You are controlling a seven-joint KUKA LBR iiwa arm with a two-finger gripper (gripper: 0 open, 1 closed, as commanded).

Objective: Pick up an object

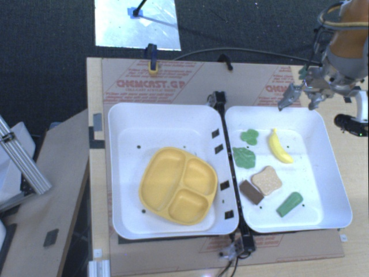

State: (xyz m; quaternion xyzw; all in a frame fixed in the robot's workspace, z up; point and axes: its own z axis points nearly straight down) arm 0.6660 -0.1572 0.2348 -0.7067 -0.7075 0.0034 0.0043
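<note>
The right bin (331, 154) holds a yellow banana (280, 146), two green leafy pieces (249, 135) (244, 157), a slice of bread (267, 180), a brown block (251, 191) and a green pickle-shaped piece (289, 204). My gripper (301, 99) hangs over the far right corner of this bin, above and behind the banana. It is open, its two fingers spread apart with nothing between them.
The left bin (124, 154) holds a yellow divided plate (179, 184). A black divider with clips (226, 172) runs between the bins. A cable (242, 52) crosses behind them. An aluminium rail (23, 160) lies at the left.
</note>
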